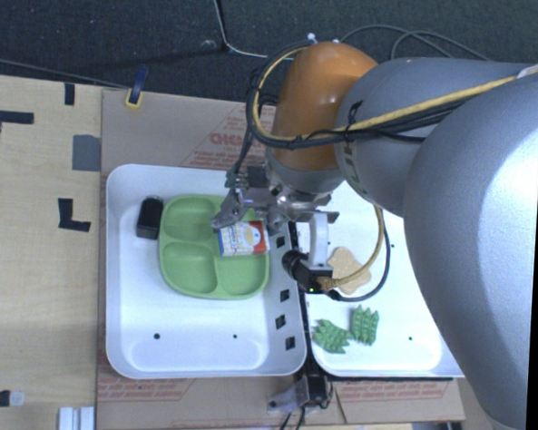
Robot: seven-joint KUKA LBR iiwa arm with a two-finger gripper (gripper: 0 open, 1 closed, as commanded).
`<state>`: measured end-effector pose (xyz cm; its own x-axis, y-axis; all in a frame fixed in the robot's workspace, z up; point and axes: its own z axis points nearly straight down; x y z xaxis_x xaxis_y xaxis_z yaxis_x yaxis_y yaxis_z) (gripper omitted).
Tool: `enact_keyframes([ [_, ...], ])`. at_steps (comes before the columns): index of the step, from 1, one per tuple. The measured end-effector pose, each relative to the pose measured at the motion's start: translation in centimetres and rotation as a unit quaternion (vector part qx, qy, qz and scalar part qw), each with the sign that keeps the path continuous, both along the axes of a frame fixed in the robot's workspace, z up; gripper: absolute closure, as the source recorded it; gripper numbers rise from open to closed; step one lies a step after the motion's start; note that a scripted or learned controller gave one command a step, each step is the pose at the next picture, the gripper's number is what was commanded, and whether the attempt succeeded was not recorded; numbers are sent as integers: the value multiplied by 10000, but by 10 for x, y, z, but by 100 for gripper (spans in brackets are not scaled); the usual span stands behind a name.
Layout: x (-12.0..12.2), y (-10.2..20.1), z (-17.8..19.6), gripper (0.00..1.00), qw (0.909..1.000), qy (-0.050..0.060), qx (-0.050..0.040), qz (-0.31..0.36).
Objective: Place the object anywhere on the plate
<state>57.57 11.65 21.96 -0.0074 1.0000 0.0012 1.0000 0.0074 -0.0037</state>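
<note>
grey arm's gripper (237, 218) touches carton (241, 240) over green plate (193, 259).

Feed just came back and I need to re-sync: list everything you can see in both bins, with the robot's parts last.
plate: 1, green, divided into compartments, in the left bin
small carton: 1, white, blue and red, over the plate's right side, at the pincer's tip
black block: 1, black, left bin, beside the plate's left rim
tan piece: 1, tan, flat, right bin near the divider
green leafy pieces: 2, green, right bin, near its front
left bin: 1, white, shallow
right bin: 1, white, shallow, beside the left one
arm: 1, grey with orange band, reaching in from the right
pincer: 1, metal, above the plate
</note>
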Motion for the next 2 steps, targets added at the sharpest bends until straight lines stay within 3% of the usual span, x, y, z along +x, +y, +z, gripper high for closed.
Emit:
enact_keyframes([
  [1,-14,46,9,100,10000,-9,1,-1],
  [2,-30,44,-3,100,10000,4,-18,-35],
])
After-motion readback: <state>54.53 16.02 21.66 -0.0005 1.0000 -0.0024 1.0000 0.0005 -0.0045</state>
